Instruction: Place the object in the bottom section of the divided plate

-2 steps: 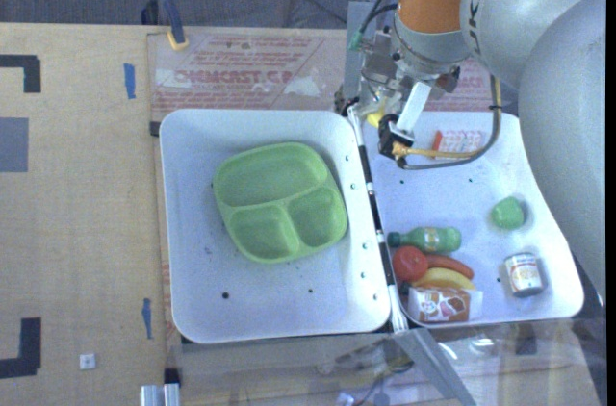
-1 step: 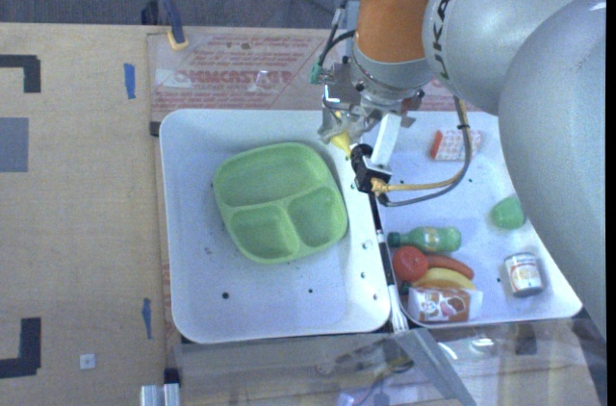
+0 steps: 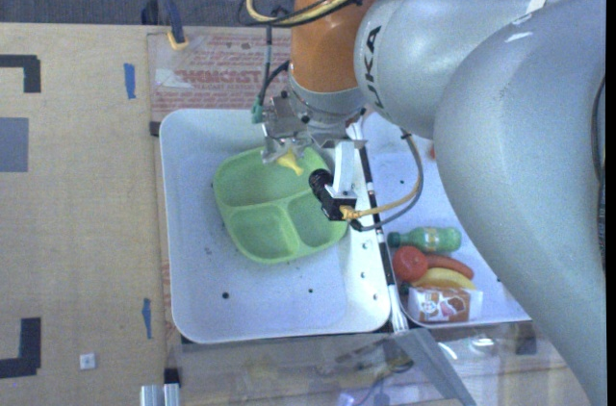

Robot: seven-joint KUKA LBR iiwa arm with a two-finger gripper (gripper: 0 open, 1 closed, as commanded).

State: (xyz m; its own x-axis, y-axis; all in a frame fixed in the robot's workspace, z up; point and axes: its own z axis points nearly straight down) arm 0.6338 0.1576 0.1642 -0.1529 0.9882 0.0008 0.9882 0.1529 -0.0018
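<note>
Camera view, looking down at a slant: the grey arm with its orange band [image 3: 327,19] fills the right and upper part of the scene, reaching in from the right over the pale wooden worktop [image 3: 77,202]. On the worktop sit two shallow white bins side by side. The left white bin [image 3: 250,298] carries a light green plastic divided plate [image 3: 274,207], which lies in the far half of that bin, a little right of its middle. The plate has one larger section on its far side and two smaller sections toward the near side.

The end effector [image 3: 289,154] hangs below the orange band, right over the far right edge of the plate. A small yellow object [image 3: 291,164] shows at its tip, just above the plate's far section; it seems to sit between the fingers, yet the wrist hides the fingertips, so whether they are apart or pressed together I cannot tell.

In the right white bin [image 3: 443,192], near its near edge, lies a cluster of toy foods: a green bottle with a yellow band [image 3: 433,239], a red tomato-like piece [image 3: 409,263], a yellow banana shape [image 3: 448,279], and a small white and red packet [image 3: 441,305], all touching or just beside one another.
</note>
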